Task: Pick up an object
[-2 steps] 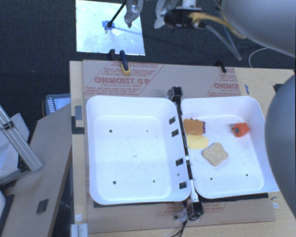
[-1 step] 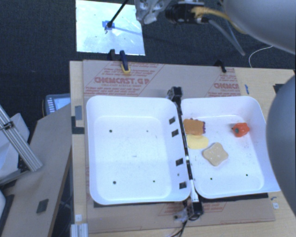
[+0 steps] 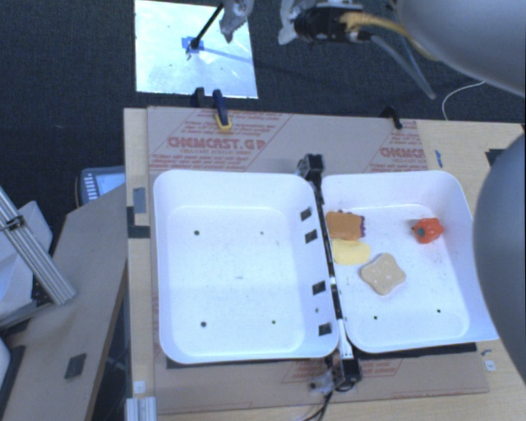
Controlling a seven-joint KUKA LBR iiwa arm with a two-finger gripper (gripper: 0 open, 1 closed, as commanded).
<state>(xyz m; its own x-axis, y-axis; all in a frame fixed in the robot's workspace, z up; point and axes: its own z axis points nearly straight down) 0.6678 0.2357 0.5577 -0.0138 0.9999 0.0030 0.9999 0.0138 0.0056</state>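
**Pre-grasp: gripper parked high, nothing picked yet**

The gripper (image 3: 261, 23) sits at the top edge of the view. Its two pale fingers (image 3: 234, 18) look spread apart, with only dark floor in the gap between them, so it is released and holding nothing.

Just beside and below the fingers lies a shiny sheet (image 3: 197, 53) on the floor, off the bench. Further down from the fingers is the cardboard (image 3: 329, 140) under the bins.

All candidates are well apart from the fingers, lower in the view, in the view-right bin (image 3: 460, 329):
- The orange block (image 3: 345, 225) is nearest the fingers, by the divider wall.
- The yellow flat piece (image 3: 352, 252) is touching or just below the block.
- The tan bread slice (image 3: 383, 274) is just beyond the yellow piece.
- The red-orange item (image 3: 426, 230) is off toward the arm's side, on its own.

The view-left bin (image 3: 164, 247) is below the fingers.

Step judged as approach not begun. The next move calls for travelling over the view-right bin, choosing a target and descending with the jaws apart. The red-orange item looks easiest, being isolated. The flat yellow piece is likely hard to pinch, and the block risks a collision with the wall.
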